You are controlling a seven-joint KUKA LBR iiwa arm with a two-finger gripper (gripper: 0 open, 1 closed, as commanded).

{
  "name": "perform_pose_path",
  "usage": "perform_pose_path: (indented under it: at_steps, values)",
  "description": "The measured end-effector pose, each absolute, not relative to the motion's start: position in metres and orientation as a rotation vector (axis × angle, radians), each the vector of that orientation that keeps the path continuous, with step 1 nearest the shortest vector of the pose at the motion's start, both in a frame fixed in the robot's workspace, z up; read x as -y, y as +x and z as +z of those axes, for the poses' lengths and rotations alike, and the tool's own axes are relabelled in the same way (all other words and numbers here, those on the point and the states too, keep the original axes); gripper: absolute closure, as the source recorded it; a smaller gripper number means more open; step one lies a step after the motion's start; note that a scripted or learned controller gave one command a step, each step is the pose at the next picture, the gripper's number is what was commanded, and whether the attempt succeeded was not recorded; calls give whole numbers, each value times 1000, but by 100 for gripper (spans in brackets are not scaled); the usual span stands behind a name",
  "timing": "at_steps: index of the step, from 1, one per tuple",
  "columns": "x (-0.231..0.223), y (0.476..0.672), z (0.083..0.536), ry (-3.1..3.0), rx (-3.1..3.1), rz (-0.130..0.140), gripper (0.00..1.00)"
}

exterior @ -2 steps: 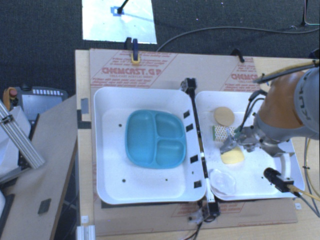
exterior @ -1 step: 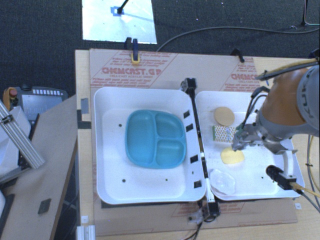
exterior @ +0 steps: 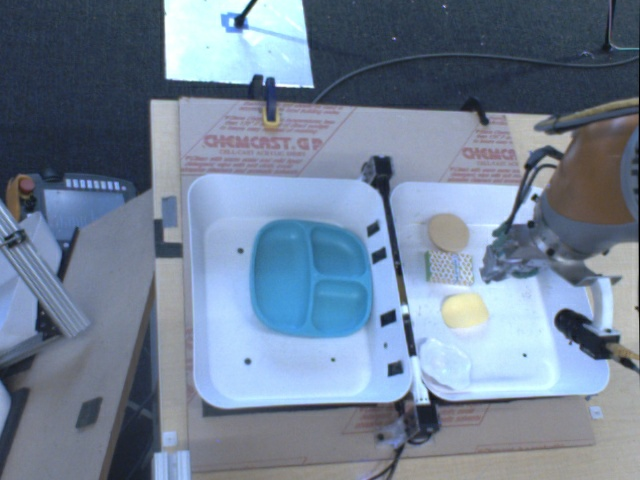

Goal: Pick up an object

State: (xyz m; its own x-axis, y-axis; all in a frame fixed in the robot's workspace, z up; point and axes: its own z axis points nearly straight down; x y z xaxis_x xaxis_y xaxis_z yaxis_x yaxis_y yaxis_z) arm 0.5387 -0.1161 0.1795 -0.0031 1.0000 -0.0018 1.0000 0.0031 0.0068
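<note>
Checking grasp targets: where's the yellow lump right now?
Camera view: the yellow lump lies in the left half of the right bin, between the patterned packet and the crumpled clear wrapper. The gripper is up to its right.

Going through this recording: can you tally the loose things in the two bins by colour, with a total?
Blue: 1, the divided plate
Tan: 1, the round disc
Green-and-white patterned: 1, the small packet
Yellow: 1, the soft lump
Clear or whitish: 1, the crumpled piece
Total: 5
</note>
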Motion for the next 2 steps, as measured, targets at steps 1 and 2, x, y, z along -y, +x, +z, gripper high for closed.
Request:
perform_pose_path:
  at_steps: [1,2]
  values:
    - [116,540,217,2213,-2222,5,100]
    - [65,549,226,2211,-2230,4,100]
